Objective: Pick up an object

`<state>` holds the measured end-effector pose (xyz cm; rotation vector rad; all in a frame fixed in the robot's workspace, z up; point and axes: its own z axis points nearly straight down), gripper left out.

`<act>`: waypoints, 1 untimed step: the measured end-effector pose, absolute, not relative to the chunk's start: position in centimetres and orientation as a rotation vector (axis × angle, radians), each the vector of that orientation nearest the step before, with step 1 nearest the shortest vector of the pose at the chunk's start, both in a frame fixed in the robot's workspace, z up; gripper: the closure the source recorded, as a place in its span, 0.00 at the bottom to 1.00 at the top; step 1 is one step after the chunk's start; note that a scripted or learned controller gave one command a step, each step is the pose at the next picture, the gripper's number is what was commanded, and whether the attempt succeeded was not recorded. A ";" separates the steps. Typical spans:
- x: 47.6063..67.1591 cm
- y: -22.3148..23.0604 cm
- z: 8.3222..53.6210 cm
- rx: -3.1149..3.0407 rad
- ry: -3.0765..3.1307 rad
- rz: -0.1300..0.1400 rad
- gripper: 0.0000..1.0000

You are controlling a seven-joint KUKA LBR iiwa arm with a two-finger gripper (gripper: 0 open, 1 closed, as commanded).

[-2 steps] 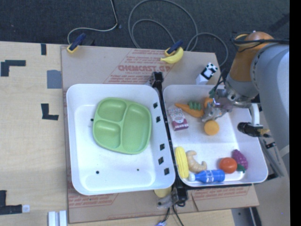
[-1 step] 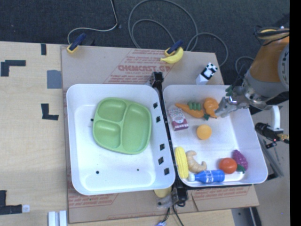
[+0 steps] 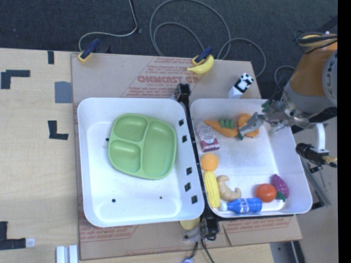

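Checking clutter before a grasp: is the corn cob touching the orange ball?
Touching. The camera view shows the orange ball resting right against the top end of the corn cob, no gap between them.

Right bin (image 3: 285,147) has open floor mid-frame; toys crowd its top, left and bottom edges. Left bin (image 3: 93,201) is mostly hogged by the green tray (image 3: 142,147), bottom strip free.
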<state>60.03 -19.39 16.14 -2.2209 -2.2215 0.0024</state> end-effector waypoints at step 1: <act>65.5 -20.4 8.7 -2.230 -2.234 -0.009 0.00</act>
